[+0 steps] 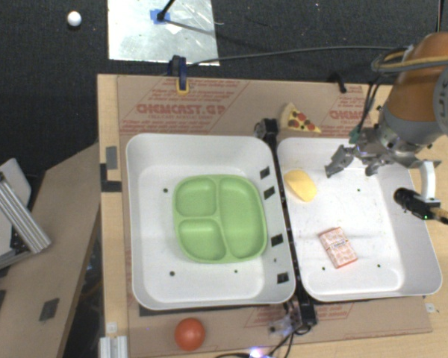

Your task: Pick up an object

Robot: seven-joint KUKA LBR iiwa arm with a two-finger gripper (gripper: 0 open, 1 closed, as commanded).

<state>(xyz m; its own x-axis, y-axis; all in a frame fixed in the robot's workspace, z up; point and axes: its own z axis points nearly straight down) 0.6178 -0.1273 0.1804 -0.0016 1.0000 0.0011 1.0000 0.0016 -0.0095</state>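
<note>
Observed condition: my arm (422,80) enters from the right, and my gripper (351,171) hangs over the far part of the right bin (418,274). Its two fingers (334,167) are spread apart with nothing between them, so I hold nothing. Contents of the right bin: a yellow oval piece (302,185) lies near the bin's far left corner, close to the left wall, to the left of my gripper and apart from it. A pink packet (337,247) lies flat nearer the middle of the bin floor, on the near side of both the yellow piece and my gripper, and clear of the walls. The two items do not touch each other. Contents of the left bin (145,200): a green divided plate (219,217) with three compartments sits about the centre of the floor, right way up. The two bins stand side by side with their inner walls touching or nearly so; I cannot tell which. Both rest on a brown board (209,103) printed with red lettering. Outside the bins: a toy pizza slice (299,118) lies on the board just beyond the far edge, above the seam between the bins. An orange ball (190,333) sits on the board at the near edge, below the left bin. A blue clamp (179,73) grips the board's far edge. A small white ball (75,19) rests on the dark surface at far left.
</note>
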